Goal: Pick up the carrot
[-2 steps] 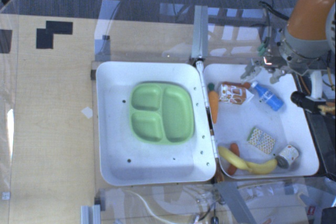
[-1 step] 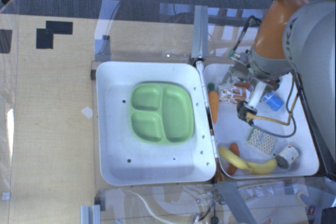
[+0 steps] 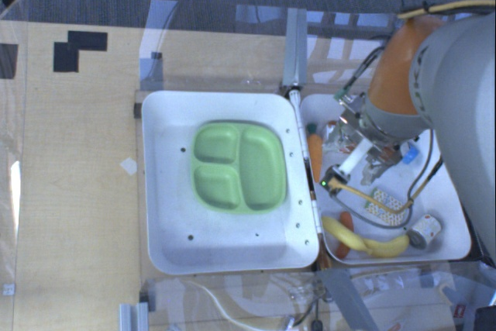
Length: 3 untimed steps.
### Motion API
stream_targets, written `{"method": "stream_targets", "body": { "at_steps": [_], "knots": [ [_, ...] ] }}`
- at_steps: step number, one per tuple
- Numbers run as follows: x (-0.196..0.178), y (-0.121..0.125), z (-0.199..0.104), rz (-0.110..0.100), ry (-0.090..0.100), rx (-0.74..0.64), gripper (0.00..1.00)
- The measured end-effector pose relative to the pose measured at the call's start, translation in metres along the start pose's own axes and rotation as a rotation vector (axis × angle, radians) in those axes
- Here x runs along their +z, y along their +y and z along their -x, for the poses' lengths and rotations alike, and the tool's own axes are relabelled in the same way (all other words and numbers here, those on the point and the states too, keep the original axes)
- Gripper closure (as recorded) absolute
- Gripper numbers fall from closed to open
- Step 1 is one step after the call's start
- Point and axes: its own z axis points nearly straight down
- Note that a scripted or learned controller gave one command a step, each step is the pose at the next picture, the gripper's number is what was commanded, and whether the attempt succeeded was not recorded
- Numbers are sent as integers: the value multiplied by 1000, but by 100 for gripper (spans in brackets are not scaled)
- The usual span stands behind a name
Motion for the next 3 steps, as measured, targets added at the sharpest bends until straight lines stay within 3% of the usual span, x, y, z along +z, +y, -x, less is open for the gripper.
{"method": "stream_targets", "body": {
  "at_steps": [1,2,3],
  "knots": [
    [-1,39,-2,3,1,202,0],
    [87,67,41,10,13,263,0],
    [78,67,40,10,14,258,100]
  ]
}}
